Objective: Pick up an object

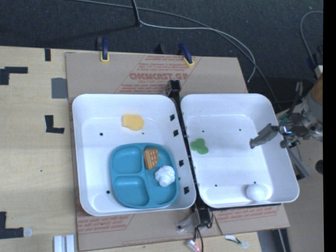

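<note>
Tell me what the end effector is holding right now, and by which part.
Nothing is seen in its hold. The end effector hangs over the right bin, apart from the green object and the white ball; nothing shows at its tip.

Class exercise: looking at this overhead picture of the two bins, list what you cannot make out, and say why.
- Claw, camera view: too small and dark to judge.
- Arm: cut off by the right edge.
- White lump on the blue tray: too blurred to identify.
- Green object, right bin: shape unclear, too small.

Cardboard sheet [157, 75] under bins; blue clamps [104, 50]; cables [210, 29].
</note>
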Controlling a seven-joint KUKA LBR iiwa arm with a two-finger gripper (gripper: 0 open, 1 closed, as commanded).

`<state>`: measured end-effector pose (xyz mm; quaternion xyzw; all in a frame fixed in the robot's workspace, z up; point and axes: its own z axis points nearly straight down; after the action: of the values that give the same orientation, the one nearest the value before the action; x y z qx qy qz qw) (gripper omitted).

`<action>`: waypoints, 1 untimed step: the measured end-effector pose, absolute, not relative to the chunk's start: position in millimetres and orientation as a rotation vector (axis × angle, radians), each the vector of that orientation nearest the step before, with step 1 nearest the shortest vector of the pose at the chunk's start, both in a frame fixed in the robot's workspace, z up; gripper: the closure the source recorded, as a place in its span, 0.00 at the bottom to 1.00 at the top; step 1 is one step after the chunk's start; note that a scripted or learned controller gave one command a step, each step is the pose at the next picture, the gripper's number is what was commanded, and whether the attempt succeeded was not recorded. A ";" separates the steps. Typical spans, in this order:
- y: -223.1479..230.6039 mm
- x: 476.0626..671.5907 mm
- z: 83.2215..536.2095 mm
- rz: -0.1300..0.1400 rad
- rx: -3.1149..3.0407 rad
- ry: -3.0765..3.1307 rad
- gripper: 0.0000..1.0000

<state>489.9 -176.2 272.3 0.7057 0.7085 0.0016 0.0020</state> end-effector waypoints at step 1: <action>-96.5 491.0 326.6 0.007 2.211 2.228 0.00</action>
<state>491.0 -96.5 326.6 0.7044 0.7098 0.0021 0.0014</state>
